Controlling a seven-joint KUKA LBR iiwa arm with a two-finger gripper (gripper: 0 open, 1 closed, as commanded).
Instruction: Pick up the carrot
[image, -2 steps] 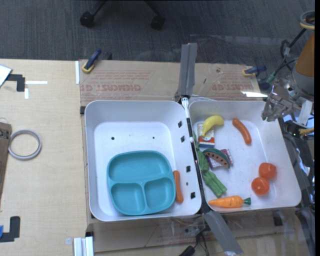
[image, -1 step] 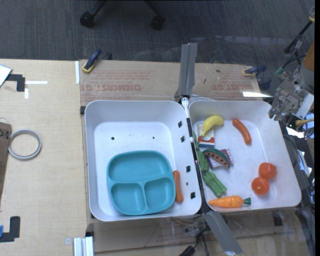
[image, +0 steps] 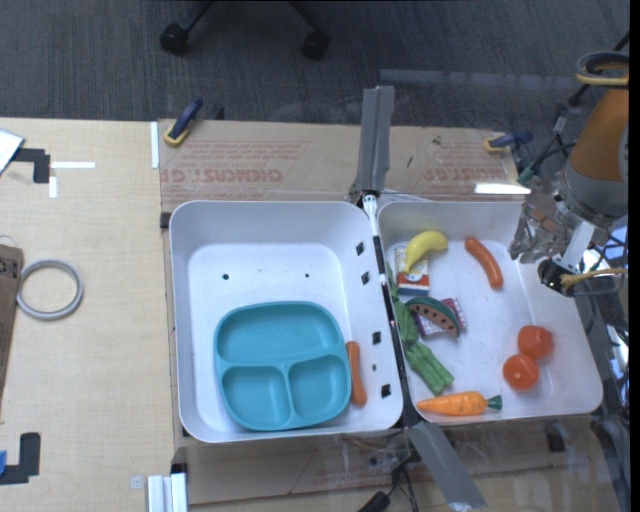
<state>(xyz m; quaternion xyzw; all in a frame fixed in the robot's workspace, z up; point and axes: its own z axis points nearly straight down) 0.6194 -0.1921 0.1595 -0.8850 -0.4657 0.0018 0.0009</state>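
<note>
The carrot (image: 456, 404) is orange with a green top and lies flat along the front wall of the right bin (image: 590, 400), its green end pointing right. My gripper (image: 541, 252) hangs over the far right rim of that bin, well behind and to the right of the carrot. It holds nothing that I can see. The grey arm with its orange band rises behind it at the right edge.
The right bin also holds a banana (image: 426, 245), a red sausage (image: 483, 262), a watermelon slice (image: 437, 315), green vegetables (image: 424, 360) and two tomatoes (image: 527, 357). In the left bin (image: 190, 250) are a teal divided plate (image: 280, 362) and an orange stick (image: 353, 372).
</note>
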